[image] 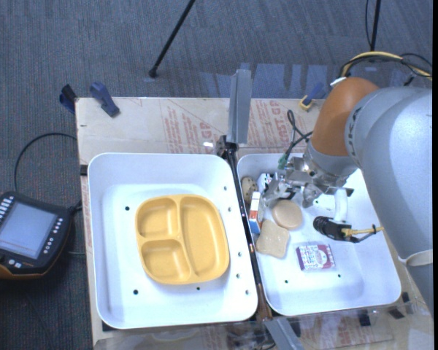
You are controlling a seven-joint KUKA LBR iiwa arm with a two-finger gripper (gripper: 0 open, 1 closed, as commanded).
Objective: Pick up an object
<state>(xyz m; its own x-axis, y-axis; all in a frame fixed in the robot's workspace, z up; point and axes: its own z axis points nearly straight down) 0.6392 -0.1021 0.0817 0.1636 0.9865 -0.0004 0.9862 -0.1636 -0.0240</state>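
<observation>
2 bins sit before us — the gripper (283, 188) hovers low in the right bin (350, 286), just above a round tan piece (287, 214). Whether it is open, we cannot tell. We should centre over the piece before closing.

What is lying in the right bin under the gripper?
In the right bin, the gripper hangs over a round tan piece beside a tan toast-like slice. A small red-and-white packet lies apart. The arm covers the bin's far right corner, so anything there is hidden.
</observation>
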